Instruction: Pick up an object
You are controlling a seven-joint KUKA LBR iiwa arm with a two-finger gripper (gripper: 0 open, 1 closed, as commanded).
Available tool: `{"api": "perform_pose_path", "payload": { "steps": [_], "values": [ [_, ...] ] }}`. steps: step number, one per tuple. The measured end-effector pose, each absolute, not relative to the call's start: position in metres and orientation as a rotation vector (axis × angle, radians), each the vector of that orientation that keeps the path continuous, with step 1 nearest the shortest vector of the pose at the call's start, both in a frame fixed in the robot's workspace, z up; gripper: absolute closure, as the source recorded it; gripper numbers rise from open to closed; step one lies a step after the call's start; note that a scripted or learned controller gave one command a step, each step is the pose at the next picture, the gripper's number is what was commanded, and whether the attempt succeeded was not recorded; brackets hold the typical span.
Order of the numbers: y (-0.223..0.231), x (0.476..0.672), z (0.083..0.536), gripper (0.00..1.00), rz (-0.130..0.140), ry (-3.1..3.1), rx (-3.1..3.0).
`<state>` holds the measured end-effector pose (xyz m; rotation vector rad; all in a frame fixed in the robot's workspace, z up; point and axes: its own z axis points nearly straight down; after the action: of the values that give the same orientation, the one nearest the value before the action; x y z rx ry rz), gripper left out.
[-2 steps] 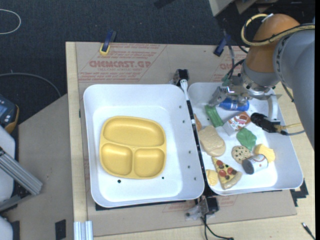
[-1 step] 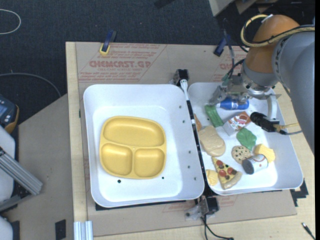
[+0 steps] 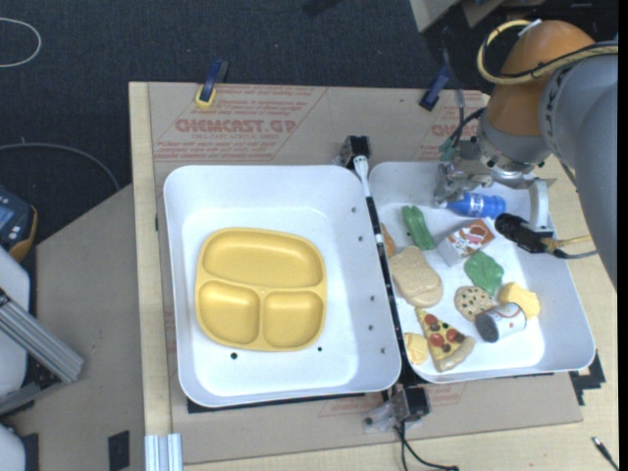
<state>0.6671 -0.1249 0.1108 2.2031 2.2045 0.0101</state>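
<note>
A brown board [image 3: 265, 116] tops the bench, with dark carpet [image 3: 98, 27] around it. Two white bins sit on it. The right bin [image 3: 564, 307] is my marker; the left bin [image 3: 182, 263] butts against its near-side wall and holds a yellow divided tray [image 3: 261, 287].

The grey arm [image 3: 579, 96] comes in over the right bin's far right corner, its orange band high and the wrist pointing down. The gripper [image 3: 459, 186] is low over the bin's far end; whether it is open or closed I cannot tell.

The blue toy [image 3: 479, 205] lies on its side at the bin's far end, just beside the gripper. It is small and bottle-shaped with a pale band. Other toy foods crowd the bin's floor, among them a green pickle [image 3: 418, 228] and a pizza slice [image 3: 444, 339].
</note>
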Motion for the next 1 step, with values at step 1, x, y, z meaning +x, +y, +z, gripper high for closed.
{"api": "perform_pose_path", "payload": {
  "steps": [1],
  "values": [
    [-0.1208,0.6681,0.1754,1.0,0.008,2.217,2.215]
  ]
}}
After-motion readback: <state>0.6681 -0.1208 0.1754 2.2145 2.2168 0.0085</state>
